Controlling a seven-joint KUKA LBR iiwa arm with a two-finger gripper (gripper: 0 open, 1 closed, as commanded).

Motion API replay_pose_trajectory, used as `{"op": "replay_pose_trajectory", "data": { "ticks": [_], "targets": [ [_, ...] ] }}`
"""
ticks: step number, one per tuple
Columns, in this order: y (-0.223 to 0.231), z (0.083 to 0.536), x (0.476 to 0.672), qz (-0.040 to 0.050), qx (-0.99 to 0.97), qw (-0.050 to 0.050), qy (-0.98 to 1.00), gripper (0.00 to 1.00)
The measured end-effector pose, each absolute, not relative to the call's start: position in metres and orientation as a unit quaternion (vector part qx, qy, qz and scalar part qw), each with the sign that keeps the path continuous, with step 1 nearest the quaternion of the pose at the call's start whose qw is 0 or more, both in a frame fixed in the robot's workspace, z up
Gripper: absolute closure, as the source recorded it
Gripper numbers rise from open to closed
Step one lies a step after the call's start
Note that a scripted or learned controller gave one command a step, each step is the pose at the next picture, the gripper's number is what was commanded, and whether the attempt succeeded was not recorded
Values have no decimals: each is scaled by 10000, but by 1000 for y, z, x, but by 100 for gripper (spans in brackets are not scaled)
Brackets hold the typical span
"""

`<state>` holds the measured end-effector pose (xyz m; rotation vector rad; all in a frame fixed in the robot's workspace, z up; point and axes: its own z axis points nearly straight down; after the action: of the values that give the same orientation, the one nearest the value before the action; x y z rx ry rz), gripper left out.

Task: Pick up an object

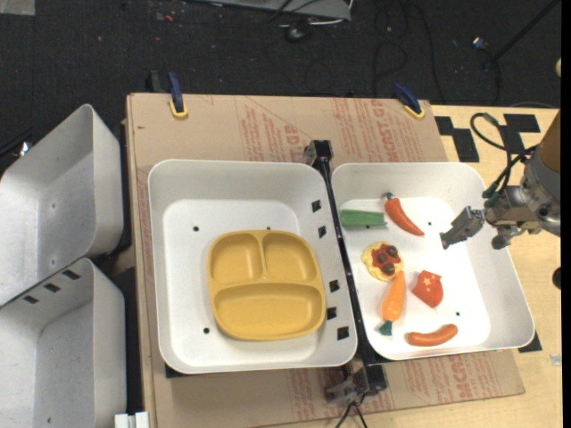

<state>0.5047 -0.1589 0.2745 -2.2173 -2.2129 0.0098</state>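
Desk (268, 123): brown board, two white bins. Left bin (178, 239): yellow divided plate (266, 283). Right bin (500, 301): toy chili (403, 215), green block (362, 218), pizza (384, 259), carrot (393, 298), strawberry (428, 287), sausage (432, 334). Gripper (462, 228) over right bin's right side, fingers' state unclear. Dark floor (89, 34), cables beyond.

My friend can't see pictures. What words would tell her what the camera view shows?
A robot arm's tool hovers over the right white bin of toy food: a chili pepper, a carrot, a strawberry, a sausage, a small pizza and a green block. The left bin holds a yellow divided plate.
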Motion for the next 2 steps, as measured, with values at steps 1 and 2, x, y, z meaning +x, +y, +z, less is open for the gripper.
{"op": "replay_pose_trajectory", "data": {
  "ticks": [1, 2],
  "targets": [
    [-158, 280, 507, 3, -7066, 3, -7076, 0],
    [-167, 222, 503, 14, -7080, 21, -7062, 0]
  ]
}}
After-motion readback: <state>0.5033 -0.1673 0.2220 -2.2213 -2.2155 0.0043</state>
